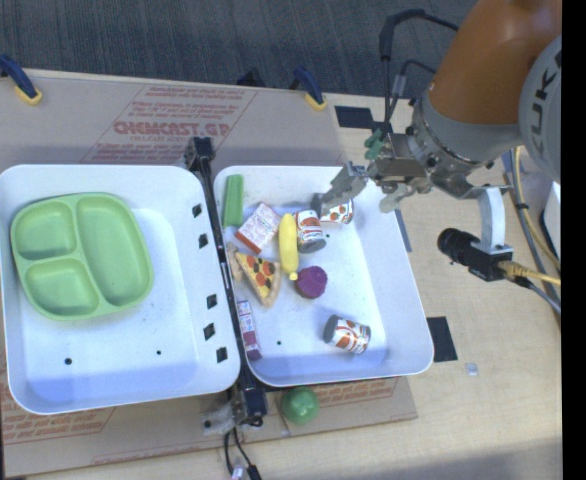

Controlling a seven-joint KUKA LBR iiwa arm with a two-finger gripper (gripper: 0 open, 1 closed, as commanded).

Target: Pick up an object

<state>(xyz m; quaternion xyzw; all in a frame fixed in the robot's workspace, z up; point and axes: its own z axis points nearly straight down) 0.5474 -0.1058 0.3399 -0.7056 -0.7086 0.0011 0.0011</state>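
The gripper [341,200] hangs over the right bin's [393,298] upper edge, its fingers pinched on a small red-and-white can [339,212]. Just left lie a second can [310,230], a banana [288,244], a purple plum [312,282], a pizza slice [257,275], a carton [258,227] and a green cucumber [233,199]; a third can [348,335] lies nearer the front. The left bin [33,368] holds a green divided plate [80,254], and a green ball [299,405] sits on the desk.

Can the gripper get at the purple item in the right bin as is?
Probably yes. The purple item lies uncovered on the bin floor, the banana close beside it. The gripper hovers near the bin's far edge.
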